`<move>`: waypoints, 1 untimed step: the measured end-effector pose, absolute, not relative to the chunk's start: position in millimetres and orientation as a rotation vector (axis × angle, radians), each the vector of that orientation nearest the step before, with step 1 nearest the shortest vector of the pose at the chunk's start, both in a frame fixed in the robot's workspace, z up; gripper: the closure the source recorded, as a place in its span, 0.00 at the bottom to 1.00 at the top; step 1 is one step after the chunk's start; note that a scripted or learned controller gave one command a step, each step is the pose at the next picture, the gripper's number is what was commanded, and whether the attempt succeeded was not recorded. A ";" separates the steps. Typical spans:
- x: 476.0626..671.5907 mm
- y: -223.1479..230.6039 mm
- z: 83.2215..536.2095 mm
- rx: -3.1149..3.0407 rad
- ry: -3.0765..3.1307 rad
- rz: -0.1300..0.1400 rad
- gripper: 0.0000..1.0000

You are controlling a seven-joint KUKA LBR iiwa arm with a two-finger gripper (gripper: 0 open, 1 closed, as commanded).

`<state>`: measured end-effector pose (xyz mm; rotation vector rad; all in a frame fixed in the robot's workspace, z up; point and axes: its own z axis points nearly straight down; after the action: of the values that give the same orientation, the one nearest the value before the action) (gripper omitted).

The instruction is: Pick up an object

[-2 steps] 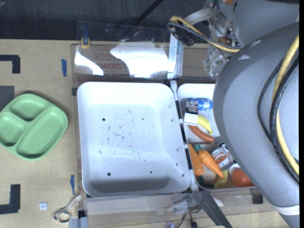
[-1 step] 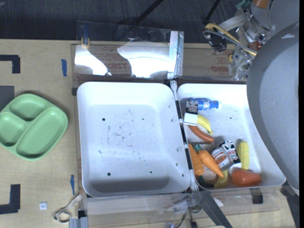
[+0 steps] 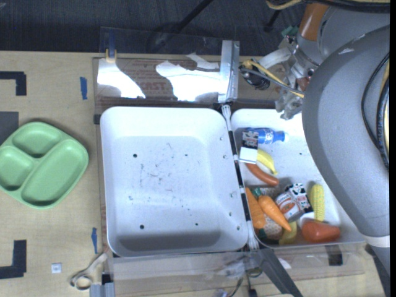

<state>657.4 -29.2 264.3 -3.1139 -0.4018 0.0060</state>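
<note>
1. Camera view, step in hand: we judge the pick has not begun. The two-finger gripper (image 3: 291, 107) sits at the far edge of the right shallow white bin (image 3: 291, 124), above and apart from the objects. No object lies between its parts.

2. Camera view, gripper state: we cannot tell how the gripper is set; cables and the wrist clutter that area.

3. Camera view, candidate objects: all lie in the right bin. We see a small plastic bottle with a blue cap (image 3: 263, 137) nearest the gripper, a yellow toy banana (image 3: 266, 161), an orange toy carrot (image 3: 274, 211), a yellow toy corn cob (image 3: 317, 202), a red rounded toy vegetable (image 3: 320, 231) and a black-and-white patterned carton (image 3: 293, 200).

4. Camera view, next move: we judge the arm must descend onto one object. The bottle stands apart from the others; the near-end pile is crowded, with items touching.

5. Camera view, elsewhere: the left shallow white bin (image 3: 117, 166) and a green compartment tray (image 3: 41, 164) lie well apart from the arm.

6. Camera view, hidden: the grey arm body (image 3: 352, 129) covers the right bin's right side. What lies under it we cannot tell.
</note>
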 end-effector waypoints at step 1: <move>582.6 -109.0 307.1 -3.114 -0.405 0.005 1.00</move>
<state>582.6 -109.0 307.1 -3.1135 -0.4054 0.0052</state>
